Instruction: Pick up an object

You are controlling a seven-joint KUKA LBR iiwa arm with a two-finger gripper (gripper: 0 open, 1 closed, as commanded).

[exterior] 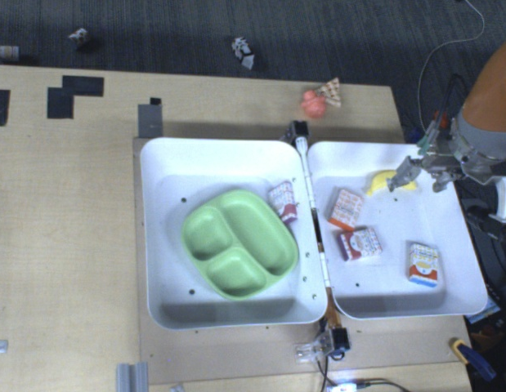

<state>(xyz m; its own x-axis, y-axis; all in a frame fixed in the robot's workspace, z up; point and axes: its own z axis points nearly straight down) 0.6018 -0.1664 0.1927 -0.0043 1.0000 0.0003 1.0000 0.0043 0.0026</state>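
Hovering with gripper (pixel 418 175) over right bin (pixel 461 288) far edge, fingers spread open, gripping nothing; yellow object (pixel 381 183) lying just beside it; green tray (pixel 239 242) sitting in left bin (pixel 158 219).

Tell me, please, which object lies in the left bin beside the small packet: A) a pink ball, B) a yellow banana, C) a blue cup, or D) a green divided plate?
D: the green divided plate fills the middle of the left bin, with the small packet at its upper right edge.
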